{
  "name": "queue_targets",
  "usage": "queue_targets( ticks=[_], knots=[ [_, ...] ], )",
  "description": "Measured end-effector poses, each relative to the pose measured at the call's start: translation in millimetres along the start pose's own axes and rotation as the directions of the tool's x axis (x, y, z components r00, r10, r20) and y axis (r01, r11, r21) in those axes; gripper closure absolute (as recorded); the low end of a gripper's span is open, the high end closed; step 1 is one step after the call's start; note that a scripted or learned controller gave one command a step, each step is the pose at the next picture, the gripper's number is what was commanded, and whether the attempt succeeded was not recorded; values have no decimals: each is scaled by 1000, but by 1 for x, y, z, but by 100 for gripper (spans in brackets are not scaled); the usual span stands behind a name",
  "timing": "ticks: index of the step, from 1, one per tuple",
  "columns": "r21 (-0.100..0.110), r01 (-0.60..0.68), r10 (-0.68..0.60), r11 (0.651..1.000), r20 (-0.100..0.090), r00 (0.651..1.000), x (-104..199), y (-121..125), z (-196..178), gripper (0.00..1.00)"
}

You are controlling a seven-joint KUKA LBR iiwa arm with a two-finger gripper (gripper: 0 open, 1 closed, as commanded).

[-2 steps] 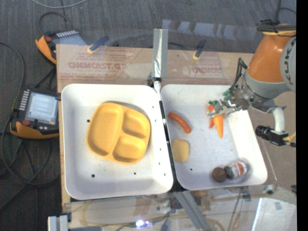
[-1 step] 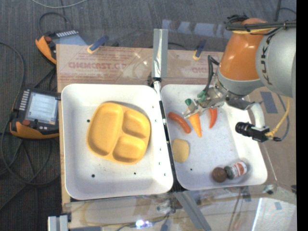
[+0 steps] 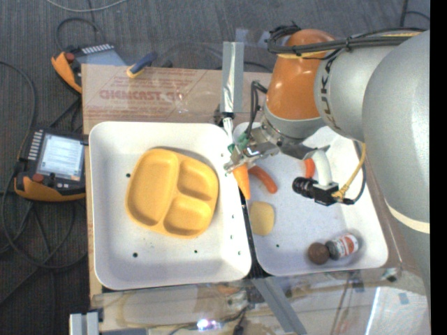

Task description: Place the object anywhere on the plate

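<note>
A yellow divided plate (image 3: 173, 190) lies in the middle of the left white bin (image 3: 112, 257). My gripper (image 3: 239, 160) hangs over the rims where the two bins meet, just right of the plate's upper right corner. An orange carrot-shaped piece (image 3: 242, 181) sticks down from between its fingers, across the gap between the bins, and the gripper is shut on its upper end. The arm's orange band (image 3: 297, 93) and grey body cover the right bin's upper part.
In the right bin (image 3: 293, 257) lie a reddish sausage (image 3: 264, 180) beside the carrot, a pale round cookie (image 3: 262, 218), an orange-and-white piece (image 3: 312, 165), a brown ball (image 3: 320, 253) and a small can (image 3: 344, 245). A black cabled part (image 3: 314, 189) hangs off the arm.
</note>
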State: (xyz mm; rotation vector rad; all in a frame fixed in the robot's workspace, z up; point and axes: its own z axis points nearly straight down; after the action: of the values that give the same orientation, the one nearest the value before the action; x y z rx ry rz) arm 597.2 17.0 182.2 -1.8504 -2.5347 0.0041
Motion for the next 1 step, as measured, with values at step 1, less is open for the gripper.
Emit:
queue_targets(
  ticks=[1],
  knots=[
    [-1, 231, -231, 973, 4, 973, 33, 44, -1, 100]
  ],
)
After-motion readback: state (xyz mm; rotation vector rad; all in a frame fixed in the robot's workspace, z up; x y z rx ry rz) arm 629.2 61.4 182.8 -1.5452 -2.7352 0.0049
